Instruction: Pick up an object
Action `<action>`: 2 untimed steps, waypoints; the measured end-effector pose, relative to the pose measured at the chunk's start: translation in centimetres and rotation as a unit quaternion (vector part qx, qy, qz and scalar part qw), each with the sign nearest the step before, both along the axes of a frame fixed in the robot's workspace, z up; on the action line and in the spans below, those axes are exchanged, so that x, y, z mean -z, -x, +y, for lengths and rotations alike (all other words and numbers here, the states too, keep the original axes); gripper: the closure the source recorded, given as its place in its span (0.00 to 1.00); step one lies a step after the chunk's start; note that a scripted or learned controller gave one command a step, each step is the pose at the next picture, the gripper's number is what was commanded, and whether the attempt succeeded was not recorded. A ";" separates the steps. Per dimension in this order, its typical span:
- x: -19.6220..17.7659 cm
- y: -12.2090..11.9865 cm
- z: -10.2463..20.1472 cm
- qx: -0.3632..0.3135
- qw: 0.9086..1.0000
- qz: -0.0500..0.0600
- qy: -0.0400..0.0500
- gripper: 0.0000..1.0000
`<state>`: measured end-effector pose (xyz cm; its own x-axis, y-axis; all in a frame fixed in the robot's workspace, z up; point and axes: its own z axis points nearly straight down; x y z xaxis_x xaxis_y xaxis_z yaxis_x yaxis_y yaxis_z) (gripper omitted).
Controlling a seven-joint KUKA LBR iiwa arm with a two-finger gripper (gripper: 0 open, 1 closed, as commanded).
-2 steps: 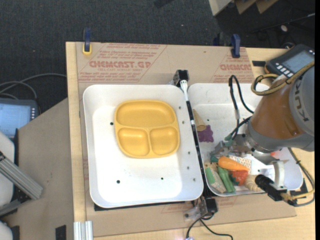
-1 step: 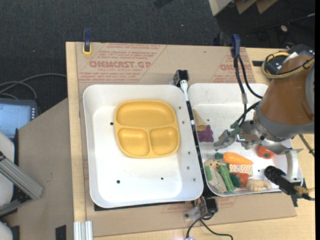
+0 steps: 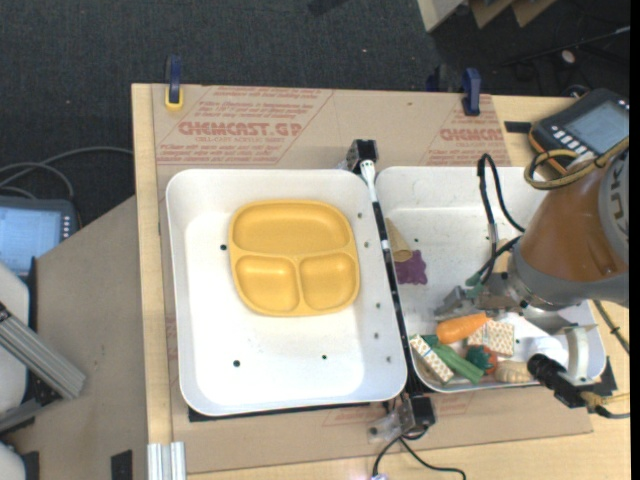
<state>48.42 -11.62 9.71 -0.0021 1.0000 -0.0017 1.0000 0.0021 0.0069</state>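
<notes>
Two shallow white bins sit side by side on the bench. The left bin holds one yellow three-compartment plastic plate. In the right bin, the gripper, its state impossible to tell, hangs just above one orange carrot-shaped toy, with one purple scrap nearer the plate.

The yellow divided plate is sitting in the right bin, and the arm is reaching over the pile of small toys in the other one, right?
Not quite: the camera view shows the yellow divided plate in the left bin. The arm reaches over the small toys in the right bin.
</notes>
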 end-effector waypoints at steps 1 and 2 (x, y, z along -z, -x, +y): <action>-0.9 0.0 -0.3 0.002 1.000 -0.002 0.003 1.00; -1.8 -3.7 -9.2 0.004 1.000 0.001 0.003 1.00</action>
<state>52.11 -20.85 11.47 0.0052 1.0000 -0.0078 1.0000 -0.0052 0.0053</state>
